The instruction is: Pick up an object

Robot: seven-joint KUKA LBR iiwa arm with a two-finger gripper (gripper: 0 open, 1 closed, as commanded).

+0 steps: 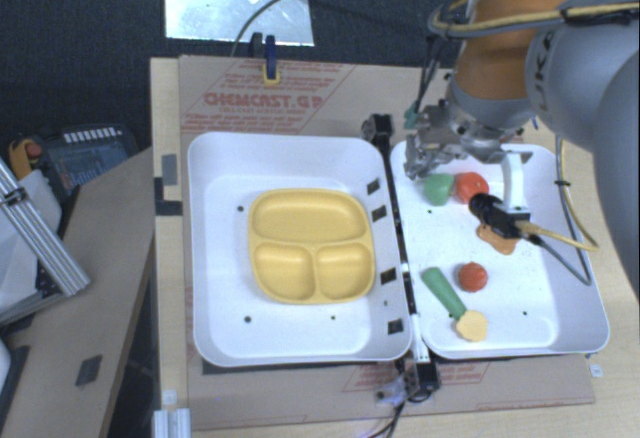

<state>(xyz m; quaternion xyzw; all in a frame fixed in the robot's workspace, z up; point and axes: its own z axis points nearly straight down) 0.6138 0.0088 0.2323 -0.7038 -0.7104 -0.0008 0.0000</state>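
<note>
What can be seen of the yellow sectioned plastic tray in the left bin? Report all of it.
The yellow sectioned plastic tray is a rounded rectangle with a smooth, slightly glossy surface that looks like moulded plastic. Raised ridges split it into three compartments: one long section along the far side and two smaller ones side by side along the near side. All three look bare. It lies flat and upright, a little askew, near the middle of the left white bin, resting on the bin's floor. Nothing else touches it.

bright even overhead light — soft shadows, slightly grainy
</note>
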